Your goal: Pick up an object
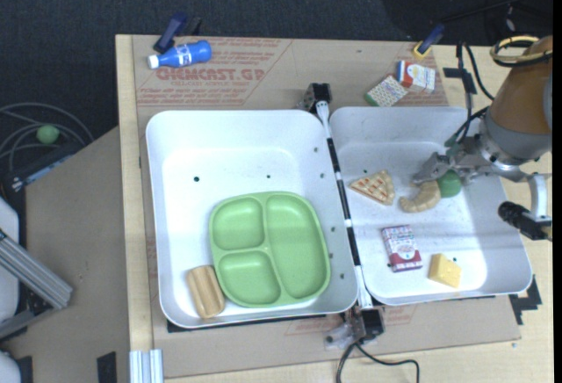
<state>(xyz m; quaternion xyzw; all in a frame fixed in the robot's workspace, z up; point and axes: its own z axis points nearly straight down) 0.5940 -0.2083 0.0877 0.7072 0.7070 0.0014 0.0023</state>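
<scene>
The right bin (492,285) holds several small items: a waffle-like wedge (373,188), a tan lumpy piece (420,199), a green round object (450,186), a red and white carton (401,248) and a yellow cheese block (444,270). My gripper (439,169) is low in this bin, reaching in from the right, its tip right beside the green object and just above the tan piece. Whether it touches either one is unclear. In the left bin (176,144) lie a green divided plate (268,248) and a tan bread stick (205,292).
On the bench behind the bins lie a blue bottle (180,54), a checkered packet (386,91) and a small carton (418,76). A black clamp (318,96) sits where the bins meet. Cables run along the bench's right edge.
</scene>
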